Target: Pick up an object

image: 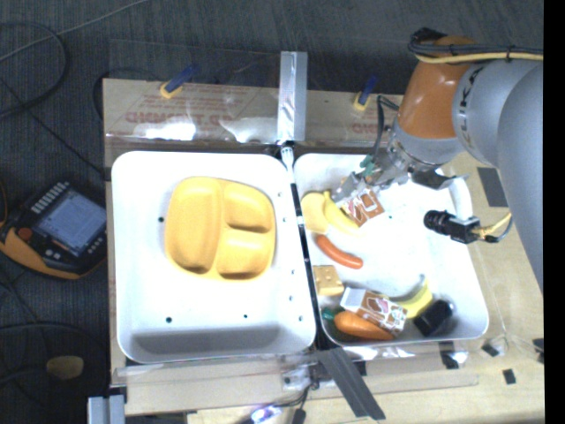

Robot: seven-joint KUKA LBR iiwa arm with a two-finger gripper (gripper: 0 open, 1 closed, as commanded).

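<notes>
Where right bin (468, 263) nears counter's far edge, pincer (360, 188) hovers over printed brown packet (363, 208); lettering unreadable, grip state cannot tell. Yellow tray (221, 228) fills left bin (141, 316).

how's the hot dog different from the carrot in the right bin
The hot dog is reddish-orange with smooth rounded ends; the carrot is plain orange and tapers toward one end. The hot dog lies near the middle of the right bin, apart from the clutter; the carrot lies at the front edge, against a small printed packet. Both are elongated and lie flat.
</notes>
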